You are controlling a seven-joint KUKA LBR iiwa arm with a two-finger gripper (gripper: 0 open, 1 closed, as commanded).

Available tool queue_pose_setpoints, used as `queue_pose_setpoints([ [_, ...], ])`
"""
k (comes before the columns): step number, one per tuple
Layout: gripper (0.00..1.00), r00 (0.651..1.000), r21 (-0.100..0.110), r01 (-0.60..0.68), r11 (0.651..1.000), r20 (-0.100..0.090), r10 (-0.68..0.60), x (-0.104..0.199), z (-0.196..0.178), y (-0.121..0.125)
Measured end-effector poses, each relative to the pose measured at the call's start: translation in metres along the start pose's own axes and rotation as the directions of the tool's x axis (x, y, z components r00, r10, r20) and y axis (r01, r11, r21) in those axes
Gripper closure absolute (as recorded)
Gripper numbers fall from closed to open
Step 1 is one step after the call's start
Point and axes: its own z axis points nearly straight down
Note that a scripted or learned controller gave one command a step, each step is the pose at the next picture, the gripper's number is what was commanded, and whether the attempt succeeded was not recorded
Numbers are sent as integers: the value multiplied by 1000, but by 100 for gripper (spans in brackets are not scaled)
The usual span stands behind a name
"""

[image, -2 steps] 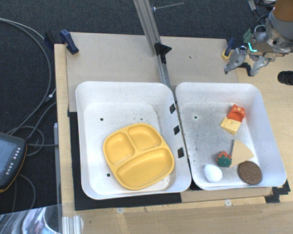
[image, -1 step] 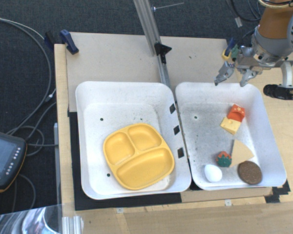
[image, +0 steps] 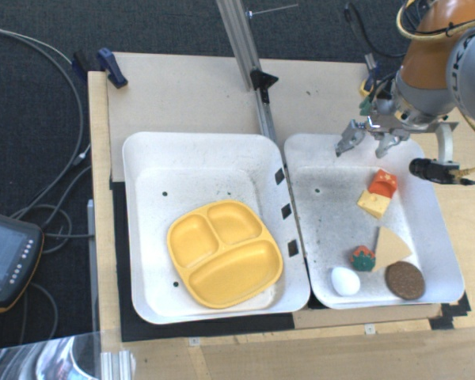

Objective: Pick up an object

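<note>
My gripper hangs over the far rim of the right bin, its two fingers spread apart with nothing between them. Just below and right of it lie an orange-red toy piece and a pale yellow cheese wedge. Nearer the front of that bin are a tan flat piece, a small green-and-red toy, a white egg and a brown round cookie.
The left bin holds a yellow divided plate. A slanted metal pole rises behind the bins. Cables and a tablet lie off the bench at left.
</note>
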Motion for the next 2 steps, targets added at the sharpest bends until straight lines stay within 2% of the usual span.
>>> queue_pose_setpoints([
  [1,0,1000,0,-1,1000,0,1,-9,55,2],
  [2,100,1000,-8,0,1000,1,0,-9,39,4],
])
